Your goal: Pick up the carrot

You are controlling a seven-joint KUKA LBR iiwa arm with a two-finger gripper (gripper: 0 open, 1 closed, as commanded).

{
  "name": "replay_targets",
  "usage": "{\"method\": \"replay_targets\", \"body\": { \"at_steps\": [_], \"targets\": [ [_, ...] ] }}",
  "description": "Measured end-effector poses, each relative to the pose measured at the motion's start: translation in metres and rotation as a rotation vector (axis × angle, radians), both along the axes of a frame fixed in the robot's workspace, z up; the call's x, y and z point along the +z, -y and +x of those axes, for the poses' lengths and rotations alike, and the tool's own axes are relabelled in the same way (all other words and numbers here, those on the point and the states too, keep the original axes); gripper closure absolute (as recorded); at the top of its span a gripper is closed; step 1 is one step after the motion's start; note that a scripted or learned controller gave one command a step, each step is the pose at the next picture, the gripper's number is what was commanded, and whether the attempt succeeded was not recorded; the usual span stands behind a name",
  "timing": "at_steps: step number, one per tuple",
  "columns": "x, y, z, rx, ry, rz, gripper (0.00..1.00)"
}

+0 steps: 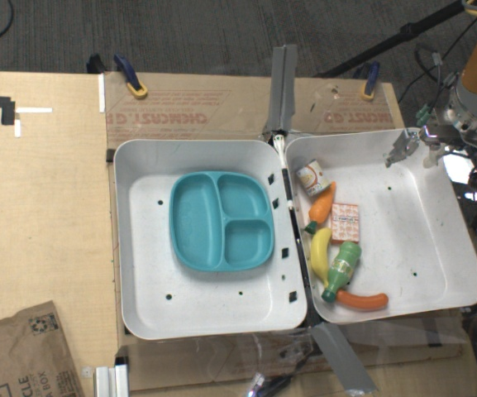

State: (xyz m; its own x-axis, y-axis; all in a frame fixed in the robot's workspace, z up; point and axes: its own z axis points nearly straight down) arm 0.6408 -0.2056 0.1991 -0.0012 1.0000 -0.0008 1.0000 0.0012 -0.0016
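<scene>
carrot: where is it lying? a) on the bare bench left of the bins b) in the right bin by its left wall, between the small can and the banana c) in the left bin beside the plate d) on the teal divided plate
b: the carrot lies in the right bin near its left wall, below the small can and above the banana.

gripper (405, 145) over the right bin's (436, 246) far edge, well apart from carrot (321, 203) | carrot beside small can (311, 176) and red box (345, 221) | banana (319, 253), green bottle (341, 270), sausage (362, 300) nearer | teal divided plate (221, 221) in left bin (139, 255)
</scene>
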Motion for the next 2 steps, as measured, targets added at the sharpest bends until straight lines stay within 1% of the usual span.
{"method": "replay_targets", "body": {
  "at_steps": [1,2],
  "targets": [
    [-0.089,-0.064,-0.012,0.119,0.018,-0.003,0.0],
    [-0.094,-0.104,-0.031,-0.146,0.03,-0.003,0.0]
  ]
}}
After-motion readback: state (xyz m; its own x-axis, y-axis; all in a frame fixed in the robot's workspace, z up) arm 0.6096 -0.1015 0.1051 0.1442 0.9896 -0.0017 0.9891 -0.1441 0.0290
